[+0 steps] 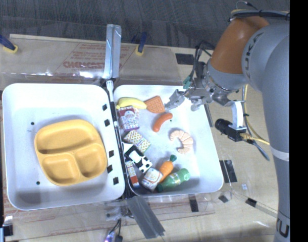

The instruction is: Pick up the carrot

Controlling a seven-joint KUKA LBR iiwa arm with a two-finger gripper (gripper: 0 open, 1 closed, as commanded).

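Orange plastic marks the carrot point(166, 168), which is seen near the front edge of the right bin point(210, 150), lying at a slant with its green top toward the far right. It is touched on the near side by a green bottle point(175, 179) and on the left by a small carton point(151, 177); a black-and-white cow-print box point(139, 160) lies just beside that. No lifting is shown: the carrot is resting on the bin floor and is judged to be untouched.

Farther back, a pink shrimp point(183, 139) is placed in the middle of the bin, then a sausage point(162, 121), a waffle point(155, 104) and a banana point(131, 103) toward the far wall. In the left bin point(17, 135), a yellow divided tray point(69, 150) is seen.

At the far right corner of the right bin, the gripper point(187, 99) is held above the rim, well apart from the carrot. Nothing is seen between its fingers point(173, 101); whether they are spread or closed cannot be told from this view.

The task is judged to be at its beginning. The whole of the work is left: the gripper is to be brought toward the near edge, lowered over the carrot, closed on it, and raised. Crowding by the bottle and carton is to be expected at the grasp.
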